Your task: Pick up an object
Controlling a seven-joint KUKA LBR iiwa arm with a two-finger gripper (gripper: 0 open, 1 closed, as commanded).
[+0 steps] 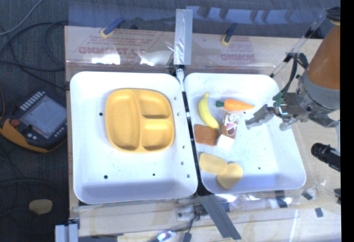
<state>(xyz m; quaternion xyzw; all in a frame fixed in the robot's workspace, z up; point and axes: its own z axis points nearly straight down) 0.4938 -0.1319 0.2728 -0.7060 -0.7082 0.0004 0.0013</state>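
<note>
In the right bin [287, 172] we see a carrot [237, 105], a banana [207, 112], a small white carton [228, 129], a brown slice [205, 135] and two pale yellow lumps [220, 169], all close together (none is held). The gripper [264, 115] hangs just right of the carton, and its fingers look open, we think. A yellow tray [139, 119] sits in the left bin [88, 174].

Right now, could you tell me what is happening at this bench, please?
A grey and orange arm reaches into the right bin. Its end effector hangs above the bin floor, beside a carrot, a small carton, a banana, a brown slice and two pale pieces. It holds nothing. The left bin holds a yellow tray.
</note>
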